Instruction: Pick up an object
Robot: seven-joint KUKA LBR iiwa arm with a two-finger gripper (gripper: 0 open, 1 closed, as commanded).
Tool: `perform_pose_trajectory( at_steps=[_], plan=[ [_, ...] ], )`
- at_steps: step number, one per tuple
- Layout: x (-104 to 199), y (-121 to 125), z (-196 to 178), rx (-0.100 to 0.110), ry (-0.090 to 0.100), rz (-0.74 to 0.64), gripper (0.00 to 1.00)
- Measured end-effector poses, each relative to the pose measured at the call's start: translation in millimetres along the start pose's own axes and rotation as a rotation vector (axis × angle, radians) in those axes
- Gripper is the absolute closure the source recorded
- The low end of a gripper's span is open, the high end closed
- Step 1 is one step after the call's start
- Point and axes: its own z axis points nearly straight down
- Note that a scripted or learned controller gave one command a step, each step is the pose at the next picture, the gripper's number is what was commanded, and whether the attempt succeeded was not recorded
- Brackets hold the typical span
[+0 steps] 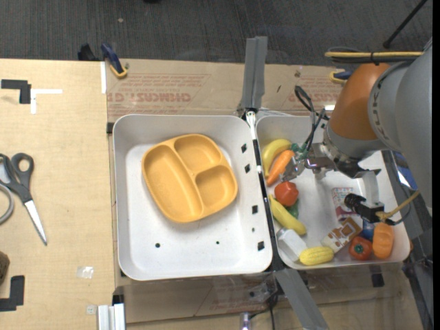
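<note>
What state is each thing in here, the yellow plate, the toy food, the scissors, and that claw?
Divided plate: upright in the left bin, nothing in its compartments.
Carrot: tilted, in the right bin, beside the claw.
Tomato: resting below the carrot.
Bananas: lying near the bin divider.
Corn: lying flat near the front wall.
Scissors: closed, on the bench.
Claw: low over the right bin; grip unclear.

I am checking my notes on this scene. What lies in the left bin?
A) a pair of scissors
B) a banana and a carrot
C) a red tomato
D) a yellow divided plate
D: the yellow divided plate lies inside the left bin, while the toy food is in the right bin.
</note>
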Motion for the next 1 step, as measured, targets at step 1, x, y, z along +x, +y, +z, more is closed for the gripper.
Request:
perform_pose_trajectory(
  at_steps=[1],
  plan=[
    [-2.4,29.4,-0.3,0.000,-0.001,0.161,0.00]
  ],
)
